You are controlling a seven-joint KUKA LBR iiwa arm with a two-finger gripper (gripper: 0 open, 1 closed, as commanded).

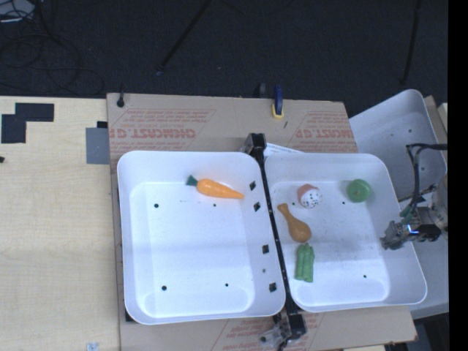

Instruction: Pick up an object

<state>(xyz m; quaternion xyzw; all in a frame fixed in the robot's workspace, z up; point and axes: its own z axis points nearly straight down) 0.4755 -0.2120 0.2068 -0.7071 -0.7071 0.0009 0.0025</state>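
The gripper (401, 232) is seen at the right edge of the right-hand shallow white plastic bin (365, 298), low over the rim; whether it is spread or pressed together cannot be told, since it is small and dark against the bench, and nothing is seen held in it. No object is yet lifted. Four candidates lie in that bin: a flat green round piece (358, 190) near the far right corner, a white ball with red spots (309, 196) towards the far edge, a tan pear-shaped toy with a long neck (295, 224) close to the left wall, and a green ribbed block (304, 262) just beside it, nearer the front edge. An orange plastic carrot with a green top (214, 188) lies alone in the left-hand white bin (139, 298), near its far edge. Trouble is judged likely in several ways — the rim could be struck on the way in, the ball could be nudged and rolled from a closing grasp, and the tan toy and green block, lying so near one another, could be caught together or pushed against the wall.
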